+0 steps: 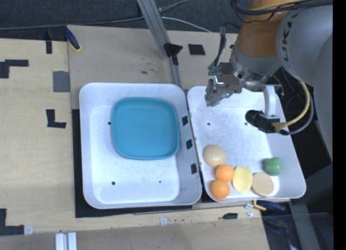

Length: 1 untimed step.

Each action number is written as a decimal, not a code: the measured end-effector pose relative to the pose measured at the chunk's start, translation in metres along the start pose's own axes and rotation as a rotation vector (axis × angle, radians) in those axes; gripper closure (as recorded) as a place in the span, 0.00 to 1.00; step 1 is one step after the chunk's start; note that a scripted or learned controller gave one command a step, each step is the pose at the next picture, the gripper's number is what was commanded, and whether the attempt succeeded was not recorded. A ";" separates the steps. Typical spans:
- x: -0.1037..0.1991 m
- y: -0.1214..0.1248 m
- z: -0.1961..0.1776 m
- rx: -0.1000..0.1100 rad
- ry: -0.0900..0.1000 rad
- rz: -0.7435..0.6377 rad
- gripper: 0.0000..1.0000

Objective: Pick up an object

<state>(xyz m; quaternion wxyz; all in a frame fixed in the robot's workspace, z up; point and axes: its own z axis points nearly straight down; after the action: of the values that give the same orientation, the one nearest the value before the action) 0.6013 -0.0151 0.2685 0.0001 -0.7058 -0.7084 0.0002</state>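
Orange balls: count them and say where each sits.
2, both in the right bin: one orange ball below the beige ball, the other just beneath it near the front rim.

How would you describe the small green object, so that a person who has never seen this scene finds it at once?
Start at the right white bin, the one without the blue plate. Near its front edge lies a cluster of food-like pieces. The green ball sits at the cluster's right end, slightly apart; it alone is green, while its neighbours are orange, yellow or beige.
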 end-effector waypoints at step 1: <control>0.054 0.023 0.010 0.001 0.001 -0.001 1.00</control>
<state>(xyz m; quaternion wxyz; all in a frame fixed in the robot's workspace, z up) 0.6237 0.0386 0.2588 0.0006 -0.7055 -0.7087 0.0003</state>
